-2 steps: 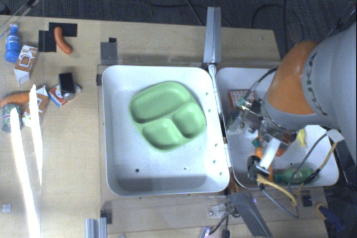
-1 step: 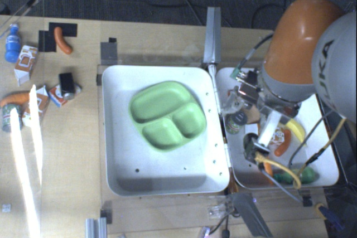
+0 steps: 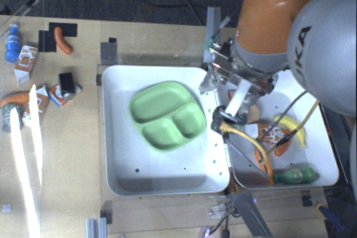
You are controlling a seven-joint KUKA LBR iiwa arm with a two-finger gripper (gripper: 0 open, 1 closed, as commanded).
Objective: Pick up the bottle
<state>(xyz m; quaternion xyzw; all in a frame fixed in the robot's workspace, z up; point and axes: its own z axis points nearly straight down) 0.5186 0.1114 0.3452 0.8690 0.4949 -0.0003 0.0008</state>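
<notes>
A green bottle point(image 3: 295, 175) with a yellow label lies on its side in the right bin point(image 3: 329, 173), against the front wall. My gripper point(image 3: 252, 114) hangs over the left part of that bin, mostly hidden under the grey and orange wrist. It is up and to the left of the bottle, clearly apart from it. Nothing shows between the gripper and the bottle except bin floor and the yellow cable.
A banana point(image 3: 294, 126), a small patterned carton point(image 3: 271, 134) and a red-orange piece point(image 3: 282, 145) lie mid right bin. The left bin point(image 3: 117, 170) holds a green divided plate point(image 3: 167, 114). On the bench at left are a blue bottle point(image 3: 12, 42), cartons and a black block point(image 3: 67, 82).
</notes>
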